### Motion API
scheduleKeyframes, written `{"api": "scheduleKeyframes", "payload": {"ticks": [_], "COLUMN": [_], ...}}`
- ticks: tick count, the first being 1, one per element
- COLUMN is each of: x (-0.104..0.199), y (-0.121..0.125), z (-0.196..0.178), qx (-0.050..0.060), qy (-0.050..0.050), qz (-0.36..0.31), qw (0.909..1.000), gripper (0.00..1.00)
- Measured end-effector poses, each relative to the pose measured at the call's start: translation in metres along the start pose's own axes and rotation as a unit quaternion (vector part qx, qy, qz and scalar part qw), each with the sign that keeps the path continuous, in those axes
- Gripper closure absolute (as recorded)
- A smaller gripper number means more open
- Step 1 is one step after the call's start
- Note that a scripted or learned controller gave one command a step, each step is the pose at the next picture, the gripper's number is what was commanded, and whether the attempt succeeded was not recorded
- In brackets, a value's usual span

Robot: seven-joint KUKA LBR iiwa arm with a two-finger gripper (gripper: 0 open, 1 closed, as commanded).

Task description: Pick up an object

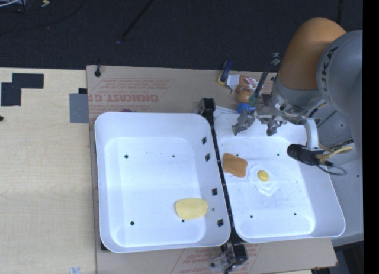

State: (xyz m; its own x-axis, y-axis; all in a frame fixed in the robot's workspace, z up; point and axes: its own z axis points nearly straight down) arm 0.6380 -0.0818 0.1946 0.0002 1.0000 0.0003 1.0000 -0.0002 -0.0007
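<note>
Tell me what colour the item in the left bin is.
Pale yellow; the item shows in the camera view, near the left bin's front edge.

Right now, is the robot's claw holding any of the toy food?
No, nothing is held. The gripper hangs open over the far edge of the right bin, apart from the toast and fried egg.

The grey arm [346,65] wears a rounded orange band [308,51] above a metal wrist with cables.
</note>
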Motion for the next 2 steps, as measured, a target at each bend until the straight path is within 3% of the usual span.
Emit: {"api": "scheduleKeyframes", "payload": {"ticks": [1, 2], "x": [0.000, 0.045], "y": [0.000, -0.038], "z": [-0.010, -0.163], "qx": [0.000, -0.007], "qy": [0.000, 0.001], "qz": [0.000, -0.002], "qw": [1.0000, 1.0000], "gripper": [1.00, 1.00]}}
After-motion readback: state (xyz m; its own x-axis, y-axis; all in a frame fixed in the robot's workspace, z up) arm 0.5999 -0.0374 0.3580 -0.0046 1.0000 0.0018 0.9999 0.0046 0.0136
